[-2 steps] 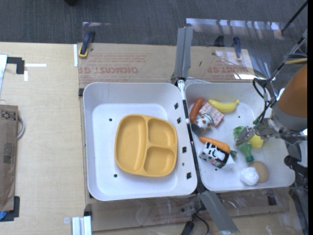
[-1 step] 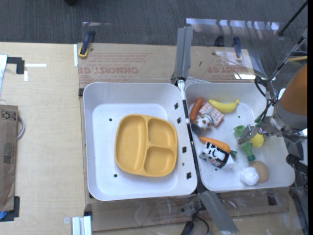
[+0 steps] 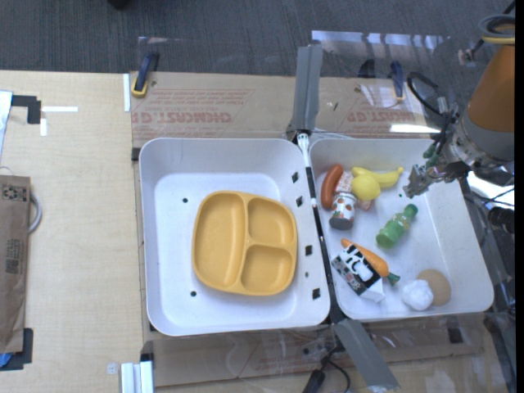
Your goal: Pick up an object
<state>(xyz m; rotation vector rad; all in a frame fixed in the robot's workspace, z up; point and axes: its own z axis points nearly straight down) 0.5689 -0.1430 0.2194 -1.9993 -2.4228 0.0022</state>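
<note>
My gripper (image 3: 416, 180) hangs over the far right part of the right bin (image 3: 479, 256), just right of the tip of a yellow banana (image 3: 372, 180) and a little beyond a green bottle (image 3: 395, 226). Nothing shows between it and the bin floor. A red sausage (image 3: 330, 185) and a small can (image 3: 344, 210) lie along the bin's left side. Nearer the front are an orange carrot (image 3: 368, 258), a black and white packet (image 3: 354, 272), a white ball (image 3: 417, 295) and a tan egg-shaped thing (image 3: 437, 283).
The left bin (image 3: 164, 219) holds a yellow divided plate (image 3: 244, 242). A grey divider post (image 3: 307, 88) rises between the bins at the back. Cardboard lines the bench behind. Cables and the arm's orange band (image 3: 498, 97) sit at the right.
</note>
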